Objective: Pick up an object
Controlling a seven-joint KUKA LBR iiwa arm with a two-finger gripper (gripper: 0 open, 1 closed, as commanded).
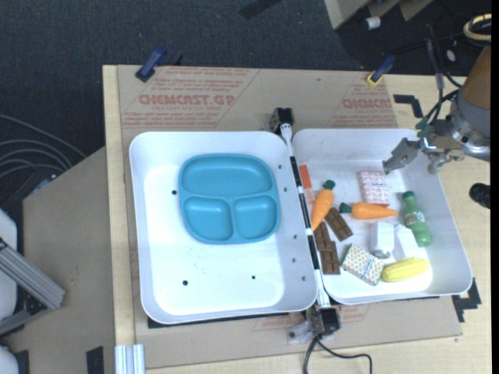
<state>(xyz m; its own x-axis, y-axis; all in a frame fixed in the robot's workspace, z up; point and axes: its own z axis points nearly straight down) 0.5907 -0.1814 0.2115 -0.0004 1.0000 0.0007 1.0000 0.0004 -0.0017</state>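
Arm: the grey arm enters from the right edge and stops above the upper right part of the right bin.
Gripper: the gripper hangs over the bin's upper right area, near the pink packet; nothing lies between its fingers, and whether they are spread or closed cannot be told.
Left bin: the left bin holds a blue divided plate, one large compartment above two small ones.
Carrots: one toy carrot lies near the divider between the bins, long axis steeply tilted, green top up and to the right, tip down and to the left. A second carrot lies nearly level, green top to the left, tip to the right.
Green bottle: the bottle lies by the right wall, long axis near upright in the view, cap end upward.
Corn: the yellow corn lies in the lower right corner, long axis slightly tilted, right end higher.
Chocolate bars: one brown bar slants beside the first carrot; another bar runs downward along the divider.
Pink packet: the pink packet sits just above the level carrot.
Patterned box: a small box rests left of the corn, touching it.
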